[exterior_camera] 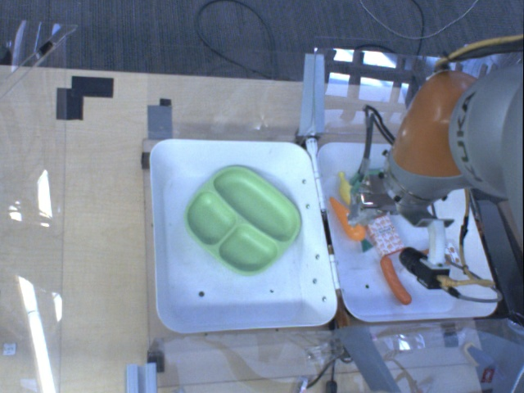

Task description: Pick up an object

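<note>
In the right bin (360,301), my gripper (359,210) hangs low over the left part, under the grey wrist with its orange band. An orange carrot-shaped piece (342,217) lies right beside and partly under the gripper; contact cannot be told. A small yellow piece (345,187) lies just behind it. A red-and-white patterned packet (384,235) rests to the gripper's right, and an orange-red sausage shape (395,280) lies nearer the front. Nothing is seen lifted.
The left bin (172,301) holds a green divided plate (242,218) at its middle. A metal post (311,97) stands behind the wall between the two bins. Clear panels edge the bench at the left and front.
</note>
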### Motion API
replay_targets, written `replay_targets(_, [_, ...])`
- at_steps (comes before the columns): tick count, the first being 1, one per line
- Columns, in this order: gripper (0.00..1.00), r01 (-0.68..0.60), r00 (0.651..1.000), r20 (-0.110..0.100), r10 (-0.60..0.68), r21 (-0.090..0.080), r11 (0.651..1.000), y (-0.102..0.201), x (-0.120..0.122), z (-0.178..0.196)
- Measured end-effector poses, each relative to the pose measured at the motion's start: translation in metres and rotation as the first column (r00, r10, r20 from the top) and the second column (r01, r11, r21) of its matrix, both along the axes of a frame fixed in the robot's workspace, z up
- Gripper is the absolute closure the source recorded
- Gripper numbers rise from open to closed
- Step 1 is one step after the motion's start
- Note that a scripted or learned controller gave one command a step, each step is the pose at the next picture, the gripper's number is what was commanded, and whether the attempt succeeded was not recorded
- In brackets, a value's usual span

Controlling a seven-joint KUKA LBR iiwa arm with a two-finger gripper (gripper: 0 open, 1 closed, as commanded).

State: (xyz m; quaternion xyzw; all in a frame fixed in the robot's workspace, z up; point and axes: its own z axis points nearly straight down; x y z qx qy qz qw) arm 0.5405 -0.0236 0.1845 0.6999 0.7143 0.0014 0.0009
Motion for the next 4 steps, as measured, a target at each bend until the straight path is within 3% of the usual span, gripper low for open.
replay_targets(1, [0.00,0.000,1.000,0.000,0.000,0.000,1.000,0.000,0.000,0.000])
replay_targets(2, [0.00,0.030,1.000,0.000,-0.030,-0.001,1.000,-0.041,0.002,0.000])
replay_targets(3, [0.00,-0.145,0.989,0.014,0.145,-0.007,0.989,-0.067,0.024,-0.092])
replay_targets(4, [1.00,-0.149,0.989,0.025,0.149,-0.008,0.989,-0.066,0.027,-0.079])
